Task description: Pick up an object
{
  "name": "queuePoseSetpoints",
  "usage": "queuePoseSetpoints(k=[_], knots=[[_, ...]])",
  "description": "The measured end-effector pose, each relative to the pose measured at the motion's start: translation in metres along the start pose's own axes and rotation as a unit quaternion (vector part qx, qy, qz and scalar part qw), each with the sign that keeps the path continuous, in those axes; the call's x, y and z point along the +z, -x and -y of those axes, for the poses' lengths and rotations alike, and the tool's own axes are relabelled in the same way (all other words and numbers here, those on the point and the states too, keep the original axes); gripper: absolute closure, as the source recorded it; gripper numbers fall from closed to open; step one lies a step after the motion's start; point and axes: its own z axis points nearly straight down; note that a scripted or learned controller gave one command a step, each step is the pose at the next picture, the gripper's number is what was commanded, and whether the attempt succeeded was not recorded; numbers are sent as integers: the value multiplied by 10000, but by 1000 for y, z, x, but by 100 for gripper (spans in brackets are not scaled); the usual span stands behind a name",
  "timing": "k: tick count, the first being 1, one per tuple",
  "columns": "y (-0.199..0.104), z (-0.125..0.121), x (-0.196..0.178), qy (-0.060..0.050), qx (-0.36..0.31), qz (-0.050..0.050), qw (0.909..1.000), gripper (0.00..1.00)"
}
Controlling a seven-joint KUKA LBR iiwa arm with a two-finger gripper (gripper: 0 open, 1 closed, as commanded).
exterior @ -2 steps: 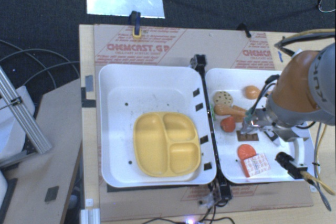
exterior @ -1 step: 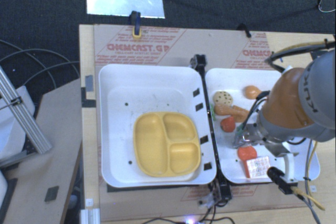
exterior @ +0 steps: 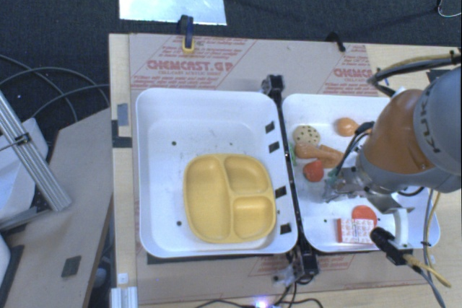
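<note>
Surface (exterior: 216, 61): brown board with red lettering, carrying two shallow white bins side by side, their inner rims touching along a black clip line.

Left bin (exterior: 155, 155): holds one yellow divided tray (exterior: 229, 197), three compartments, lying low and right of centre. Bare white floor runs along the bin's upper wall and down its left wall; the tray sits near the lower rim.

Right bin (exterior: 303, 106): crowded in its left half.
- Speckled cookie (exterior: 306, 134), near the inner rim
- Orange ball (exterior: 346, 127), right of the cookie, apart from it
- Tan sausage-shaped piece (exterior: 318, 151), just below the cookie
- Red round piece (exterior: 313, 171), just below the sausage
- Red-and-white flat packet (exterior: 352, 230), near the lower rim, with a red disc (exterior: 364, 213) just above it

Arm (exterior: 408, 133): grey with an orange band, covering the bin's right half. Jaws (exterior: 338, 186): low over the bin floor, just right of the red round piece; released or clenched cannot be told, and nothing can be seen held. Some bare floor lies left of the packet
</note>
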Motion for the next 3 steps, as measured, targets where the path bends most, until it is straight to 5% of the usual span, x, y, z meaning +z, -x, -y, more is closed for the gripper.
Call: queuePoseSetpoints(k=[2, 3], knots=[[0, -2, -21, 24, -8, -5, 10000, 100], [98, 9, -2, -28, 44, 21, 10000, 100]])
